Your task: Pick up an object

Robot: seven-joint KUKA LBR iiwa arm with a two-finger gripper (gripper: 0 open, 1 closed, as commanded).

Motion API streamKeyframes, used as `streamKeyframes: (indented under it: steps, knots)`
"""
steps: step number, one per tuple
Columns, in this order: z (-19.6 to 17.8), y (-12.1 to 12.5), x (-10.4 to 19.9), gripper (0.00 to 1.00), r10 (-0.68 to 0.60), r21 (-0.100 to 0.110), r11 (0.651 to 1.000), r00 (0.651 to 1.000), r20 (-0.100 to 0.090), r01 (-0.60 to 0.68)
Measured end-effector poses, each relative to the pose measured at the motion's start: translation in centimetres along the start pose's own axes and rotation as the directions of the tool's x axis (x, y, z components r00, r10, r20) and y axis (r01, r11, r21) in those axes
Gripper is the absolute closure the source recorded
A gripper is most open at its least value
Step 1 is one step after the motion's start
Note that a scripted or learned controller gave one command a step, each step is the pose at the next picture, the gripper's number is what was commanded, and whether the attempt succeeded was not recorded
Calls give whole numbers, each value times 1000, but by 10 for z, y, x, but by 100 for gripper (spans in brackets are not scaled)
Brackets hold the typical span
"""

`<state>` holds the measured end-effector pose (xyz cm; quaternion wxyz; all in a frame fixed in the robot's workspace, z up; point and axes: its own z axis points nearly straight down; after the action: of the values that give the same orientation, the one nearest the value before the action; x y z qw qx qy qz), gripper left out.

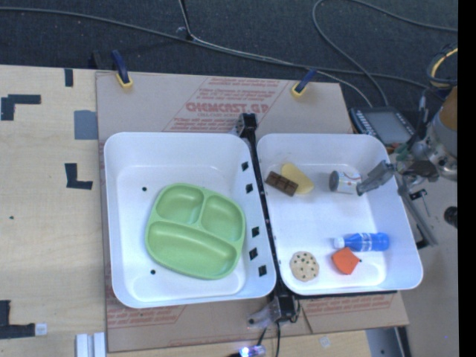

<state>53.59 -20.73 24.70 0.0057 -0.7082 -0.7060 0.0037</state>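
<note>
Gripper (370, 178) finger state unclear, beside small grey cylinder (342, 181): probably light, rigid, liable to roll; grasp across its middle.

Two shallow white plastic bins (119, 199) sit on a tan cardboard sheet (149, 103) printed with red lettering, over pale wood marked with black tape, beside dark grey carpet. The left bin holds a light green divided plastic tray (195, 230). The right bin holds a dark brown chocolate-like bar (282, 184), a pale yellow wedge (297, 178), a grey and white cylinder (343, 181), a blue bottle with a white cap (362, 242), an orange-red block (345, 261), and a tan round cookie with dark specks (303, 265).
</note>
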Motion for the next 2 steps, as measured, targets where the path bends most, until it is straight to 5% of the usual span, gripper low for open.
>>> streamKeyframes:
  steps: [1,2]
  knots:
    - [-7,2,1,0,-4,-12,1000,1000,3,4]
    - [42,11,0,0,-4,-8,1000,1000,3,4]
